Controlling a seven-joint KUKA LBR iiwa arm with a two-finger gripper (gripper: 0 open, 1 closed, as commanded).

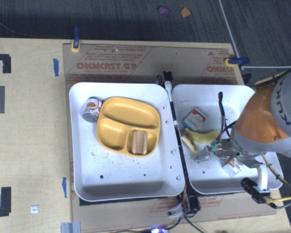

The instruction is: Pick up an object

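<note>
Pincer (pixel 211 152) low among one banana (pixel 202 136) and one carton (pixel 195 119).

Two bins are placed side by side on a board (pixel 136 57) that lies on the bench (pixel 24 144). In the left bin (pixel 87 178) a divided tray (pixel 123 113) is set toward the rear. A can (pixel 91 109) is laid just beside the tray, at its left, in the rear left corner of the bin. A small block (pixel 138 142) is kept inside the front right compartment of the tray. In the right bin (pixel 208 186) a small carton (pixel 195 118) is found near the middle. A banana (pixel 202 136) is laid just in front of it. The arm (pixel 264 123) is positioned over the right part of this bin, and the gripper (pixel 218 148) is seen close beside the banana, at its front right.
</note>
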